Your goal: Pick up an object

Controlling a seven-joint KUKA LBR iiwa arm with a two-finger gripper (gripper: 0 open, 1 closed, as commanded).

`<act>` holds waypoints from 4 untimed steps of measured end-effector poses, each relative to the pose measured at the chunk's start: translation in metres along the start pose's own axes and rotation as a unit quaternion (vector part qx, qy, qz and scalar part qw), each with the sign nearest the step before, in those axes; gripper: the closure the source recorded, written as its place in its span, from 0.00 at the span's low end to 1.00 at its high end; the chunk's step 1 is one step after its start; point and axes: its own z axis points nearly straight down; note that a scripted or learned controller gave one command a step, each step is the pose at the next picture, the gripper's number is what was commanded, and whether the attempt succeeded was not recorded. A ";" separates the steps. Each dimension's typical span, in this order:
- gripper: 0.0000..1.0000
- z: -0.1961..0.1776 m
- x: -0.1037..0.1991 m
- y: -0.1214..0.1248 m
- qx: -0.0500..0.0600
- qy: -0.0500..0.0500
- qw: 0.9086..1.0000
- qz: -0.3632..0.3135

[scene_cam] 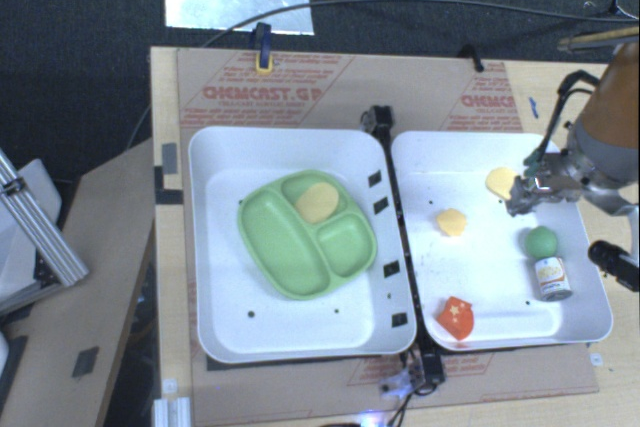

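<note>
In the right bin (570,323) lie a pale yellow piece (500,181) at the back, a small yellow piece (452,222) near the middle, a green ball (541,241), a small labelled can (551,278) and a red piece (456,316) at the front edge. The gripper (522,198) hangs low at the right side of this bin, just right of the pale yellow piece and above-left of the green ball. Nothing is visible between its fingers.
The left bin (230,315) holds a green divided tray (290,250) with a yellow object (318,202) in its upper compartment. A black divider with clips (393,245) runs between the bins. The arm (610,130) fills the right edge over the bench.
</note>
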 end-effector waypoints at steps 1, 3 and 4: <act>1.00 -0.063 -0.007 0.005 -0.001 0.000 1.000 0.000; 1.00 -0.040 0.097 0.041 0.003 0.002 1.000 -0.003; 1.00 -0.020 0.148 0.049 0.003 0.002 1.000 -0.003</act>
